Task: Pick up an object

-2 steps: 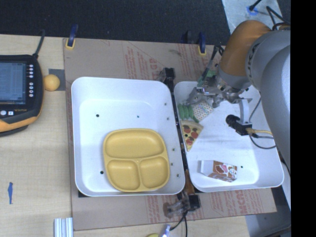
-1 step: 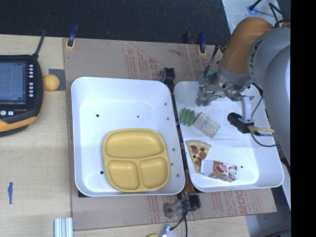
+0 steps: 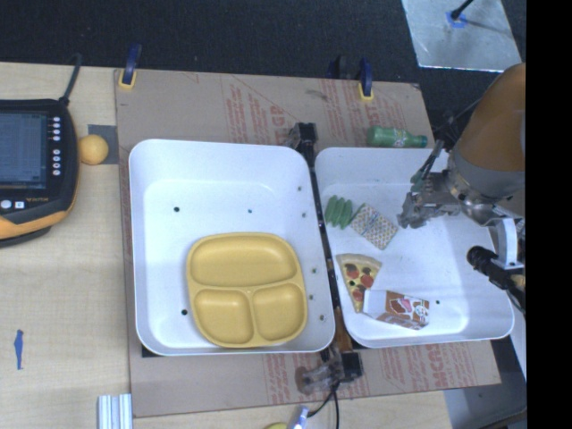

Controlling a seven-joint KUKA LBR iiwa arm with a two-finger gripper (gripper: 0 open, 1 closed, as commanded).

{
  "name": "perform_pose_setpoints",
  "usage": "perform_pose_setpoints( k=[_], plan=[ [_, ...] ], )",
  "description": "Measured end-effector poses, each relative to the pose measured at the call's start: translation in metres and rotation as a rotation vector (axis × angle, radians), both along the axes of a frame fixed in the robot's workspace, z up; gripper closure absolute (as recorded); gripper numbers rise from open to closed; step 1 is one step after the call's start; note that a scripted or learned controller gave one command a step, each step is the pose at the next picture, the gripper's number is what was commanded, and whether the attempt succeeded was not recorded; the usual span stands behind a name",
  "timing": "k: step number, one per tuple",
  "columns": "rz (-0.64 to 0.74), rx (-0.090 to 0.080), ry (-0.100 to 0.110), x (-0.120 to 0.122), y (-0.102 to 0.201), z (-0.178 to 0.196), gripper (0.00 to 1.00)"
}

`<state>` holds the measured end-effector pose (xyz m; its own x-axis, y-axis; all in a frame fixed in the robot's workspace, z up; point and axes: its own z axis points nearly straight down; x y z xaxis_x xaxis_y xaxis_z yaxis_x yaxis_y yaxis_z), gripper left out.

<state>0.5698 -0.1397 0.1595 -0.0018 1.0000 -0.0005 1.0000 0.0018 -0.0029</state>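
My gripper (image 3: 416,211) hangs over the right bin (image 3: 447,324), toward its upper middle, reaching in from the right side of the camera view. The fingertips are a dark cluster against the white floor; I cannot tell whether they are spread or pressed together, and I see nothing between them. Nearest candidate: a small patterned packet (image 3: 374,227), flat on the bin floor just left of and slightly below my fingertips. It lies on a diagonal, its long axis running upper-left to lower-right. Just beyond it, further left and hard by the bin's left wall, a green ridged item (image 3: 340,211), looks like a toy pea pod, its long axis nearly up-and-down in the view. Nearer the bottom of the view: a pizza slice toy (image 3: 358,277), tip pointing down, and beside it to the right a flat red-and-white packet (image 3: 403,308), touching or overlapping the slice's lower edge; I cannot tell which. The left bin (image 3: 156,239) holds a yellow divided tray (image 3: 248,286), well apart from me. My judgement: the patterned packet is the shortest move, a short shift left and a descent, with the wrist turned across its diagonal. Writing: printing on both packets is too small to read. No brand legible anywhere.
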Motion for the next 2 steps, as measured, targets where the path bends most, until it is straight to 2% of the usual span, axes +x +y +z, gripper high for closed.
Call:
perform_pose_setpoints(
  k=[1,2],
  plan=[
    [0.003,0.001,0.001,-0.0277,0.0447,0.0238,1.0],
    [0.002,0.001,0.001,-0.0279,0.0443,0.0237,0.0]
  ],
)
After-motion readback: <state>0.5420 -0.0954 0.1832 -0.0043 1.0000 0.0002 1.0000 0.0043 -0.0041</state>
